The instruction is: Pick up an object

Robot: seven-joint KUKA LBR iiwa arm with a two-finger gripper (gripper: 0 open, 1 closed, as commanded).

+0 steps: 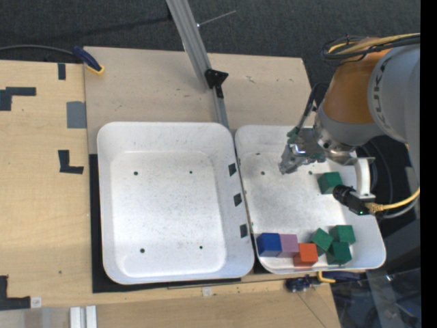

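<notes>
The fingers hang over the far part of the right bin, pointing down, and how wide they stand I cannot tell; nothing shows between them, so I judge them empty. This looks like the approach step, with no object gripped. The closest candidate is a lone green block, just right of the fingers. The rest crowd the bin's near edge: a blue block, a lilac block, an orange block and three green blocks. The next move calls for centring over one block, descending and closing. The left bin sits alongside on the bench.
</notes>
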